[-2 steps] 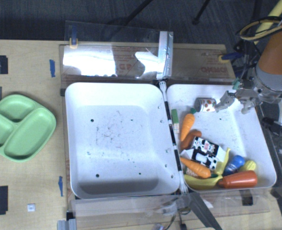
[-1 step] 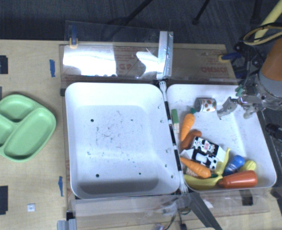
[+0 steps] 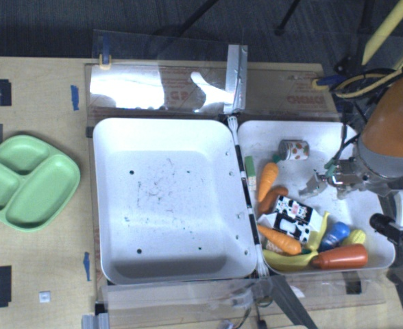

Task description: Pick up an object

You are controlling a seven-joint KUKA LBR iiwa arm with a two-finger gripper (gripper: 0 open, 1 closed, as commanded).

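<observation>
The task leaves the choice of thing open, and all the candidates lie in the right bin [image 3: 294, 132]. Most are heaped in its near corner: an orange carrot [image 3: 266, 181] along the left wall, a second carrot [image 3: 279, 239] lower down, a black-and-white patterned box [image 3: 292, 218] between them, a yellow banana [image 3: 292, 260] curving along the near wall, a red-orange pepper-like piece [image 3: 340, 256], and a small blue and yellow toy [image 3: 338, 234]. A small can-like piece [image 3: 295, 149] lies apart toward the far wall.

These look like hollow plastic play food: probably light, stiff and smooth, so likely to slip or roll out of a pinch. The upper carrot seems the easiest pick, since it lies free of the heap. A grip across its thick middle, square to its length, looks safest. The lone can is also open all round, but it is short and may roll. The heaped pieces touch each other and would jostle.

The gripper [image 3: 333, 179] hangs over the right part of this bin, above bare floor, near the heap but touching nothing. It has nothing between its fingers; how wide they stand I cannot tell.

The left bin [image 3: 112, 139] stands alongside, and a green divided plate [image 3: 27, 181] rests on the bench well to the left.
</observation>
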